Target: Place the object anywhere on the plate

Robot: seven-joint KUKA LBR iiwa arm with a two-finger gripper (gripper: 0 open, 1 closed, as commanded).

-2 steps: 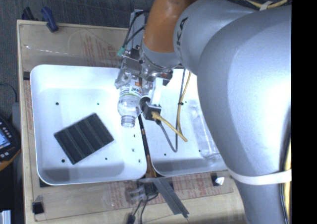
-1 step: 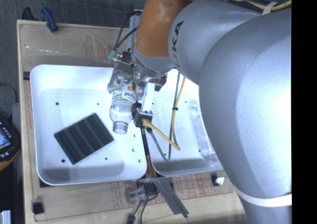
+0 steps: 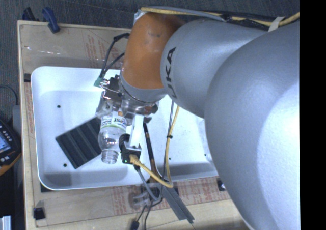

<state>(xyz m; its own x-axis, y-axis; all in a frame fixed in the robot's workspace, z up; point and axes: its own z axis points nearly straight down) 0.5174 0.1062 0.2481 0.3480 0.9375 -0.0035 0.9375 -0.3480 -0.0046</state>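
My arm's big grey elbow hogs the right; gripper mid-frame over the clear plastic bottle beside the black ridged plate, can't tell its grip.

clear plastic bottle, ribbed black plate

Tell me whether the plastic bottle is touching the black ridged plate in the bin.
Touching. The camera view shows the plastic bottle lying against the right edge of the black ridged plate, no white bin floor between them.

I cannot see the right white shallow bin well; the big grey arm covers most of it.
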